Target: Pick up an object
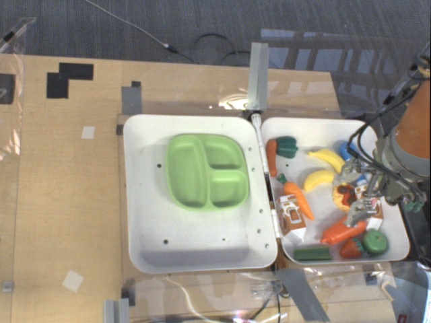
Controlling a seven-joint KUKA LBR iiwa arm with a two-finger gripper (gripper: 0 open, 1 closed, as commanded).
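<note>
My gripper [354,195] is low in the right bin [397,251], near its right side, with the arm coming in from the right. Its fingers [359,211] look spread apart, on either side of a small yellow and red toy [341,194]; they are not closed on it. Close by lie two yellow bananas [325,157] [318,179], an orange carrot [342,233], a second carrot [298,199], a round green toy [374,242] and a red toy [349,249]. Part of the yellow and red toy is hidden by the gripper.
The left bin [148,247] holds a green divided plate [205,170]. Also in the right bin are a long orange toy [271,156], a dark green piece [287,147], a small white and brown box [291,215], a flat green block [312,252] and a blue item [344,151].
</note>
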